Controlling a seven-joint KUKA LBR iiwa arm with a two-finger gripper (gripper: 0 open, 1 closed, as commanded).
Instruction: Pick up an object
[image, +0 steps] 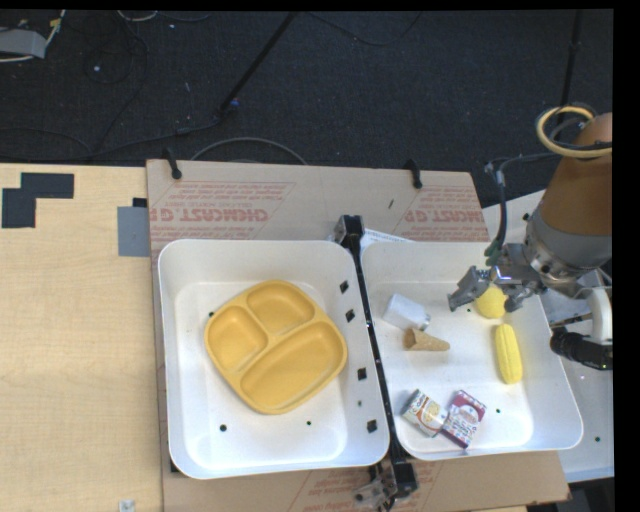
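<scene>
Glossy white right bin (560, 425): metal pincer (487, 291) touching round yellow lemon (490, 303).

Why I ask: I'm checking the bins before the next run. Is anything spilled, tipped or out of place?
Nothing looks spilled or broken. The yellow divided plate lies flat in the left bin. In the right bin, the corn cob, cone and two small packets lie loose on their sides.

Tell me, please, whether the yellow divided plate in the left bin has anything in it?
Empty: all three compartments of the yellow divided plate show bare yellow surface, and it lies flat in the left bin.
</scene>
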